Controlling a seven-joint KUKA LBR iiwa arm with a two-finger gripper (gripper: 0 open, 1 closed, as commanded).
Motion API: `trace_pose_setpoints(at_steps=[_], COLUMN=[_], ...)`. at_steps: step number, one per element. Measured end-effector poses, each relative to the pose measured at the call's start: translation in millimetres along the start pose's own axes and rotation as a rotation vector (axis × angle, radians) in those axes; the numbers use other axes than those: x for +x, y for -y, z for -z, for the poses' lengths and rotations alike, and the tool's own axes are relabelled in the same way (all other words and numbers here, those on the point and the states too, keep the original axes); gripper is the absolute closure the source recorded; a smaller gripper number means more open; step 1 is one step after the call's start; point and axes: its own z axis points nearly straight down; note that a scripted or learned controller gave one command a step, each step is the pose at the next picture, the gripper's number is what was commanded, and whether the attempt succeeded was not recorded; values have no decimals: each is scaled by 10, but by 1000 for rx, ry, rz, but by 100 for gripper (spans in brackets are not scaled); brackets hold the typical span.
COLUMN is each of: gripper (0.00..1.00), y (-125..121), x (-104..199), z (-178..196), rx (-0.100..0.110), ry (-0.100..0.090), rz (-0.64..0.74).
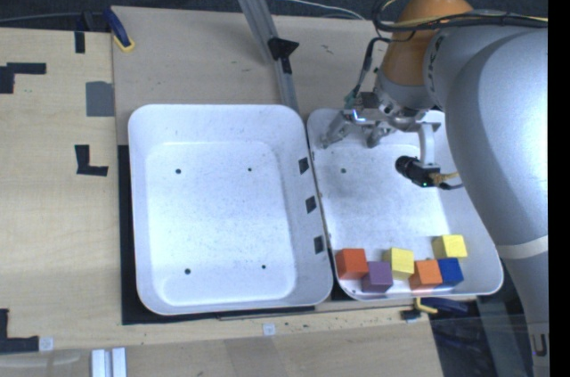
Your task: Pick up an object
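Arm (481, 99) is seen entering from the right, orange band (423, 32) above the wrist. Gripper (356, 133) is positioned low over the far left corner of the right bin (392, 206), near the rim shared with the left bin (214, 206). Whether the gripper is open or closed cannot be told; nothing is seen held in it.

Blocks are clustered along the near edge of the right bin, well apart from the gripper:
- orange block (352, 262) at the left, touching the purple block (379, 275)
- yellow block (402, 261) just right of the purple one
- second orange block (427, 274) beside the blue block (450, 272)
- second yellow block (451, 246) just behind the blue one

Both bins are set side by side on the surface (178, 54). A metal pole (254, 1) is seen slanting over the surface behind the bins.
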Motion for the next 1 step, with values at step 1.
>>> trace_pose_setpoints(at_steps=[1], gripper=[0], y=[3], x=[-28], z=[-1], rx=[-2], ry=[2], rz=[-6])
